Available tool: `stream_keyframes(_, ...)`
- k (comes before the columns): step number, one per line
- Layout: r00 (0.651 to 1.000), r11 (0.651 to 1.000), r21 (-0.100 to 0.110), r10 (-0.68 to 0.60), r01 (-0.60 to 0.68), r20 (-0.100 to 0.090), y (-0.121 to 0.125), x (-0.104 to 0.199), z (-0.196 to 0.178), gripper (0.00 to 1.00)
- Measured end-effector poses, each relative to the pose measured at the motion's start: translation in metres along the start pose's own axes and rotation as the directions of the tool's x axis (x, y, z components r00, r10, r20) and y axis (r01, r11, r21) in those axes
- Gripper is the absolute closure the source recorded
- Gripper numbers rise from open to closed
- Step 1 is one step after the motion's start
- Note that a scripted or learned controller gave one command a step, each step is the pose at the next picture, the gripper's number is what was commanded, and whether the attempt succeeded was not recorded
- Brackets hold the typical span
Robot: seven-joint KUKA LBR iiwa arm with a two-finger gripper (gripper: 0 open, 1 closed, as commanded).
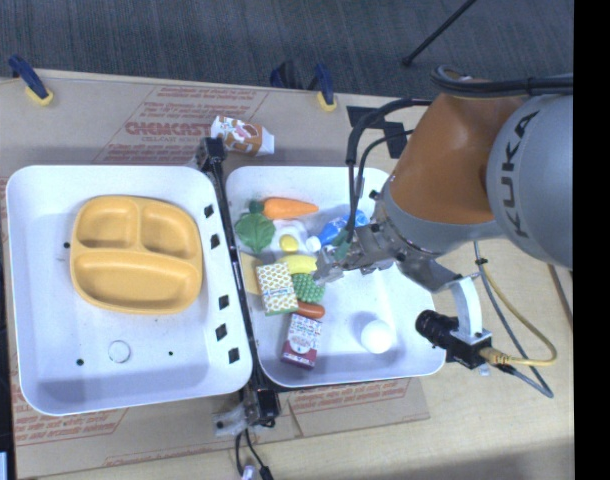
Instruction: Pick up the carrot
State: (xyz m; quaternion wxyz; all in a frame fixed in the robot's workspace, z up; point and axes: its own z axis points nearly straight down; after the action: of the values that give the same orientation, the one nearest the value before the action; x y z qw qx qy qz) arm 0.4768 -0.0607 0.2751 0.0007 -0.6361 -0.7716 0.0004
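White plastic is what carries everything here: two shallow bins side by side on the cardboard-covered surface. In the left bin (45, 368) a yellow divided tray (135, 252) lies toward the far side. Between the bins runs a black hinge strip (228, 268), and just beyond their far edge lies a small brown-and-white carton (242, 135).

In the right bin (415, 363) the clutter bunches against the left wall. The carrot (289, 208) lies flat near the bin's far edge, orange, its length running left to right, with a green leafy vegetable (254, 232) just beside it on the near-left side. Nearer along the wall come a yellow piece (299, 264), a patterned yellow packet (276, 287), a green checked piece (308, 288) and a red-topped carton (301, 340). A white ball (377, 336) sits apart toward the near right.

My jaws (337, 259) hang over the middle of the bin, near a blue item (337, 232) and to the near-right of the carrot, apart from it. They grip nothing I can see, and I cannot tell how far they stand apart.

I judge the approach is not yet done. To do it well, I should shift toward the far edge, turn so my jaws close across the carrot's narrow width, and come down mid-body, keeping off the green vegetable.
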Motion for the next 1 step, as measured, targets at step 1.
stream_keyframes(1, 1.000, 1.000, 0.000, 0.000, 0.000, 0.000, -0.0001, -0.0001, 0.0000, 0.00)
